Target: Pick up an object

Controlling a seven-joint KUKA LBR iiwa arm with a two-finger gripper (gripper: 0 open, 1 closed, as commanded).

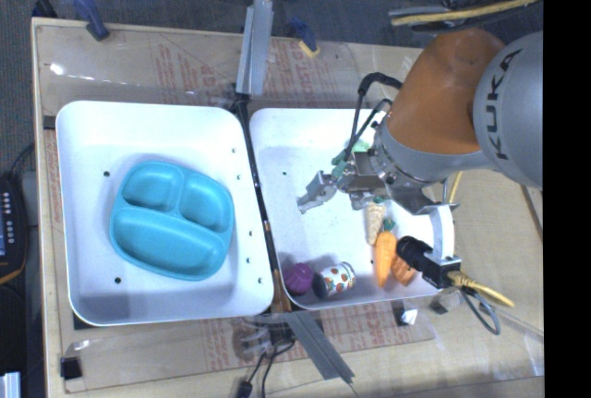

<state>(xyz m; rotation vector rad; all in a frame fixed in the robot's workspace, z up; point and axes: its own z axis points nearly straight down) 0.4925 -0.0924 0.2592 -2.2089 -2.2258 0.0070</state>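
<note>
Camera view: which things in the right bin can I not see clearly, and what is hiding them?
- Gripper: too small in the camera view to tell whether open or shut.
- Carrot: its top end runs under the arm's wrist.
- Right bin: its right wall is covered by the arm.
- Small can: label too small to read.
- Purple object: too small to identify.

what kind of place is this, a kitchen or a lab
Most likely a robotics lab bench, not a kitchen: a KUKA arm reaches over two white bins clamped to a board, holding toy food and a blue tray.
</note>
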